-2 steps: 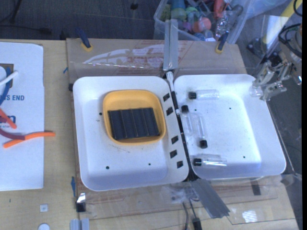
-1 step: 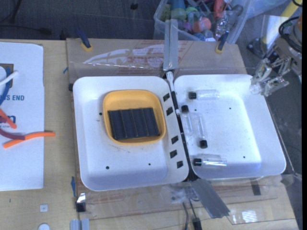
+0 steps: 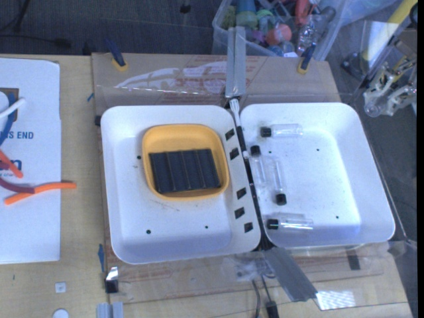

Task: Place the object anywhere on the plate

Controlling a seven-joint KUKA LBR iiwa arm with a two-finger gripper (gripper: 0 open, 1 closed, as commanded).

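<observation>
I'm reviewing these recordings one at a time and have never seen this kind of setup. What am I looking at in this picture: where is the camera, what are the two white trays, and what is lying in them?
This is a single camera fixed above a workbench, looking down at a slant. The bench carries two shallow white bins side by side. The left bin holds a yellow plate with a dark ribbed block lying on it. The right bin holds several small clear vials with black caps: one near the top, one in the middle and one near the front; there may be a fourth among them, but they are too transparent to count surely. The job is to place an object on the plate. Behind the bench stands a clear tub of colourful toys. To the left lies a white sheet.
</observation>
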